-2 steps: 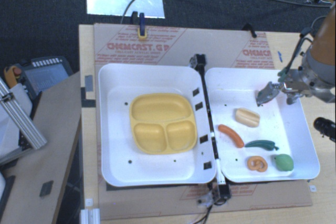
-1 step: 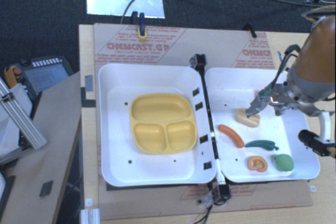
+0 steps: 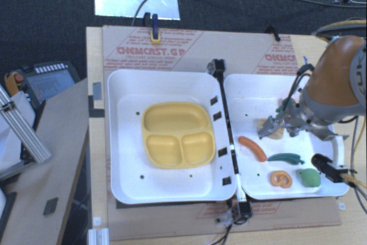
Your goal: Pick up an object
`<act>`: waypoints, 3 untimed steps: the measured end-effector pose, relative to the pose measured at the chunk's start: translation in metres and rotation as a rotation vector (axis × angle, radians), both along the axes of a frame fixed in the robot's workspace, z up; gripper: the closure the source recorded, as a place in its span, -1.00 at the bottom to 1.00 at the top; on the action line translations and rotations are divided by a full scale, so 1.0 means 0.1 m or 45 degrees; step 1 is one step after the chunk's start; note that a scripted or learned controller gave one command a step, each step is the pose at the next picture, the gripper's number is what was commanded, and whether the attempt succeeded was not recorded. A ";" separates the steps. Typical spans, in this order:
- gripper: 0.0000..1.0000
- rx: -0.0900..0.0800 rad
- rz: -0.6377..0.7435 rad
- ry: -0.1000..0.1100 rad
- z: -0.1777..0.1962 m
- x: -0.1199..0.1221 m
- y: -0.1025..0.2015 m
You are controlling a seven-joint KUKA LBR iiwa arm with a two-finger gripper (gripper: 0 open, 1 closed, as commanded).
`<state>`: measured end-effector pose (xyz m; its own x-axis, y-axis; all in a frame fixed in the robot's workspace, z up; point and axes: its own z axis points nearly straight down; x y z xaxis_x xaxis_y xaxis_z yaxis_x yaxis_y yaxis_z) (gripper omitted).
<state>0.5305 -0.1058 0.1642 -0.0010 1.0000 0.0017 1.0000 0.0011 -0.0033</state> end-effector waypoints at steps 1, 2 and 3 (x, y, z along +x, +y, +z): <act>-1.00 -0.001 -0.001 -0.001 -0.47 -0.01 -0.09; 1.00 -0.003 0.000 -0.008 -0.33 0.01 -0.08; 1.00 -0.005 -0.003 -0.013 0.18 0.01 -0.19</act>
<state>0.5313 -0.1250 0.1826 0.0010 1.0000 -0.0020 1.0000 -0.0010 0.0070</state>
